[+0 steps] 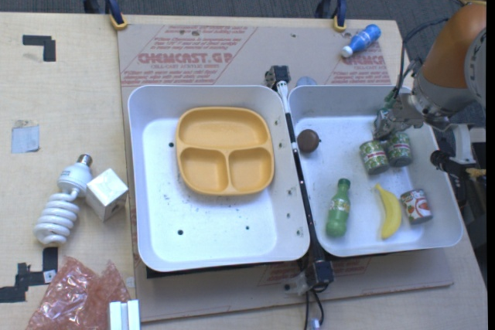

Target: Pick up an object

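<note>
The counter (62,96) is pale wood with a brown cardboard sheet (193,54) clamped over its middle. On that sheet sit two shallow white bins side by side. The left bin (155,236) holds a yellow divided tray (225,149) in its upper half. The right bin (348,239) holds the small things.

The arm (456,50) reaches in from the right, its orange band above the bin's far right corner. Its jaws (393,120) hang low at the upper right of the right bin, just above two small green cans; how far they stand open cannot be told, and nothing is seen between them.

On the bare counter at left lies a white spiral light bulb (63,201), touching a white cube (107,192). Below them at the frame's edge is a crumpled reddish bag (77,297).

In the right bin, a green bottle (339,206) lies near the front, with a yellow banana (388,210) beside it to the right and a red and white can (417,206) just beyond the banana. The two green cans (385,151) touch each other, above the banana. A dark brown ball (308,141) lies near the bin's left wall.

A small blue and white bottle (361,40) lies on the cardboard behind the right bin.
</note>
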{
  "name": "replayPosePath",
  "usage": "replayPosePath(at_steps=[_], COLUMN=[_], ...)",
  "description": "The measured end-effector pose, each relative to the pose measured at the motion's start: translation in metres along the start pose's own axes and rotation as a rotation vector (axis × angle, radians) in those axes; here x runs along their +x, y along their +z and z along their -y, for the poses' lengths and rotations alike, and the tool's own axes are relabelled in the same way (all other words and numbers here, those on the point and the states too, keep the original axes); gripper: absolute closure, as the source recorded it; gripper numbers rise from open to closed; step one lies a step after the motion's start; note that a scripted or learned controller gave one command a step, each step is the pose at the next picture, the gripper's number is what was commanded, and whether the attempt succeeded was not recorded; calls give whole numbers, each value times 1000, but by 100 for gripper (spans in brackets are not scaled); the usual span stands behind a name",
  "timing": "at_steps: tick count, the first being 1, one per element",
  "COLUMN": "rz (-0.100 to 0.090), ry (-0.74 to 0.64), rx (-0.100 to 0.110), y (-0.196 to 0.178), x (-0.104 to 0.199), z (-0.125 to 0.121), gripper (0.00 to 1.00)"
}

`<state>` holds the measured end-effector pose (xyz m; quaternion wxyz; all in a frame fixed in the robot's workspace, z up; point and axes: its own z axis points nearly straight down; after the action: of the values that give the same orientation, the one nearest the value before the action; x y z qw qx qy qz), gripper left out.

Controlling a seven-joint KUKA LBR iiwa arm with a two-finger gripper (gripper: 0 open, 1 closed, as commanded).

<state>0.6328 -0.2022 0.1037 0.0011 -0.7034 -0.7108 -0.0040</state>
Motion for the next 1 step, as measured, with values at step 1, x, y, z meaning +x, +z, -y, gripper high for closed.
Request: replayPosePath(at_steps=[1], rz=[-21], ry=[-7], rx=[2], y=[0], x=[11], z=[-3], gripper=[0])
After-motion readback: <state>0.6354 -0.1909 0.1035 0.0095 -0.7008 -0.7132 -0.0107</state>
